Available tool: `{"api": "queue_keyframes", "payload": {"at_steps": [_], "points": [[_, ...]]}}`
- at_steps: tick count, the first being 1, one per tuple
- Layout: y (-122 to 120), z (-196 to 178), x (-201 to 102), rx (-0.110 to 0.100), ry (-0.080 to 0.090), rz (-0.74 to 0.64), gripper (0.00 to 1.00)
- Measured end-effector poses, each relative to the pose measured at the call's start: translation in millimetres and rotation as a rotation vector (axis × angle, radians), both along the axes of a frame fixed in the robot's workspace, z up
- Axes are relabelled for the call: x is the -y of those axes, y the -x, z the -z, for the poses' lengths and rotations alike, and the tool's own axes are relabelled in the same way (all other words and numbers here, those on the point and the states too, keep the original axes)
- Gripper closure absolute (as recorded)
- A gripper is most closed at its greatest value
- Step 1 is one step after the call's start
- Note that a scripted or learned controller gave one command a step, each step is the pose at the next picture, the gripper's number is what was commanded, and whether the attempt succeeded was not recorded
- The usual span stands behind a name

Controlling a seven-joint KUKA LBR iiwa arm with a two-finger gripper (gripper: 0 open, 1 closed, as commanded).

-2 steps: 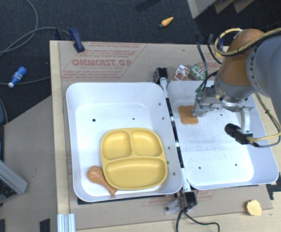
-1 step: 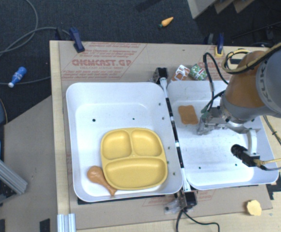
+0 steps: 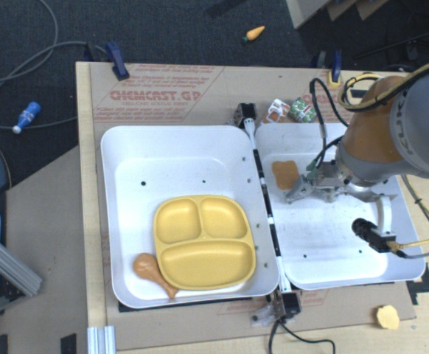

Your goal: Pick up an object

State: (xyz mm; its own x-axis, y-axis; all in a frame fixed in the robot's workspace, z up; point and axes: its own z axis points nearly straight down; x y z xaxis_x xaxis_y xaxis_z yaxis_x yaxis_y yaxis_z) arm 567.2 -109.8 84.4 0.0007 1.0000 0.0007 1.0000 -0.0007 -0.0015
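- Your tool (image 3: 301,190) sits low in the right bin (image 3: 332,260), near its upper-left corner; you cannot tell from this slanted look how it is set
- The likely target, a small tan slab (image 3: 285,173), lies flat on the bin floor just up and left of the tool, close to the divider between the bins
- Whether metal touches the slab is not clear; nothing shows it as held
- Risk one: the slab is thin and flat, so a closing tool may skate over it or nudge it against the bin wall
- Risk two: the divider is near, and a descent slightly left could strike the rim
- Risk three: the black cable (image 3: 319,116) looping by the wrist could snag as the arm lifts
- Farther out, the left bin (image 3: 126,198) holds a yellow divided plate (image 3: 203,242) and an orange toy drumstick (image 3: 152,270) touching its lower-left edge, well apart from the tool
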Motion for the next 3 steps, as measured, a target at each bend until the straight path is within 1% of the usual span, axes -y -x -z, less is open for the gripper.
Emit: {"api": "queue_keyframes", "payload": {"at_steps": [1, 2, 3], "points": [[-42.9, -4.4, -19.0, 0.006, 0.002, -0.005, 0.00], [-91.0, -0.6, -13.7, 0.008, 0.003, -0.004, 0.00], [-65.2, -0.5, -17.0, -0.002, 0.000, 0.001, 0.00]]}}
